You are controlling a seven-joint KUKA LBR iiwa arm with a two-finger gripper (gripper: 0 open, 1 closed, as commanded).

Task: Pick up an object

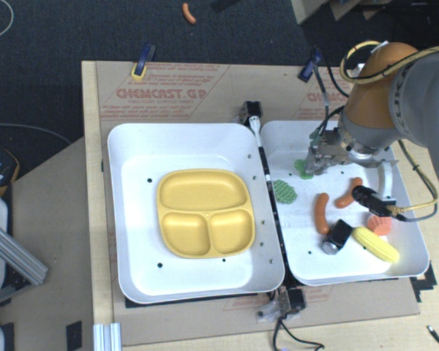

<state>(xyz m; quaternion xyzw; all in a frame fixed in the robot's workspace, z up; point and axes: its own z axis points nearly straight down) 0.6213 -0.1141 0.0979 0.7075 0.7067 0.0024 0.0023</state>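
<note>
I am hovering my gripper low over the back left part of the right bin; I cannot tell its state from this angle. A small green piece is lying right at the tip, contact unclear. A second green item is lying near the bin's left wall. A sausage is lying mid-bin, a corn cob toward the front. The yellow divided tray is sitting in the left bin.
</note>
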